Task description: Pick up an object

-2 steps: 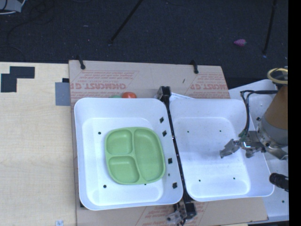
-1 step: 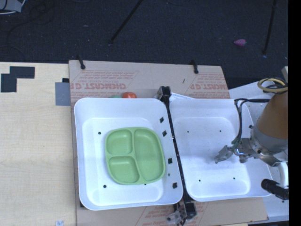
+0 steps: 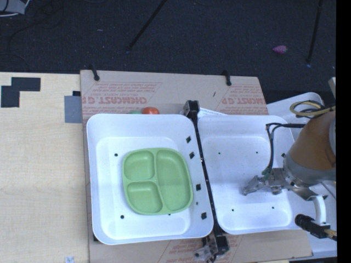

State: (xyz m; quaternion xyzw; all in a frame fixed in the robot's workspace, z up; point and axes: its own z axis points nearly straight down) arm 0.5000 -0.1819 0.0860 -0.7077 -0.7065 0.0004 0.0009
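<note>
Two shallow white bins sit side by side on a sheet of brown cardboard [image 3: 164, 95] laid over the bench [image 3: 38, 169]. The left bin [image 3: 104, 130] holds a green divided plate [image 3: 157, 181], lying flat near the middle of the bin floor, with three compartments: two at its far end and a third at its near left beside a long one running down the right side. The plate rests well apart from the bin walls on every side. Just beyond the far rim of the left bin, on the cardboard, a small red-orange thing [image 3: 150, 111] peeks over the edge with a sliver of green beside it; it may be a small ball or a toy fruit, but too little shows to be sure. A black divider [image 3: 201, 174] with clips runs between the bins from far to near. The arm [image 3: 315, 147], its orange band showing, reaches in from the right over the right bin [image 3: 230, 130]. The claw [image 3: 253, 187] hangs low over the right part of that bin's floor, pointing left, close to the white surface or touching it. Its metal tips look pressed close together, and nothing shows between them. A black cable [image 3: 271, 141] loops up from the wrist toward the far right of the bin.
</note>
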